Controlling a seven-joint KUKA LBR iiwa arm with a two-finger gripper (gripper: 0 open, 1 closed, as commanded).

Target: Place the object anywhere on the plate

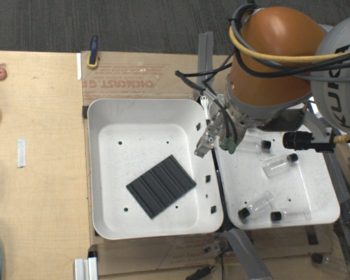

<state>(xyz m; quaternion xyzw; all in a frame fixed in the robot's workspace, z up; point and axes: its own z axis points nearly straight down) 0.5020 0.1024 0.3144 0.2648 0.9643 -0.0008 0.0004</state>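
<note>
The scene is dominated by the grey arm [280,63] with its orange band, which reaches in from the right and hangs over the far part of the gap between the two bins. Below it the left bin [105,214] and the right bin [321,209] are seen side by side on the bench. In the left bin a dark ribbed plate [161,186] is lying flat, turned at an angle, a little near of the middle. In the right bin several small clear vials [276,166] with black caps are scattered, some near the far wall and some along the near wall; one of these is judged to be the object of the task. The gripper [213,139] is pointed down just above the shared rims of the bins, at the far right corner of the left bin. How far it is open cannot be told, and nothing can be made out in its hold. The plate is bare, so the task is judged as not yet done: an object must be carried to the plate and released there.
</note>
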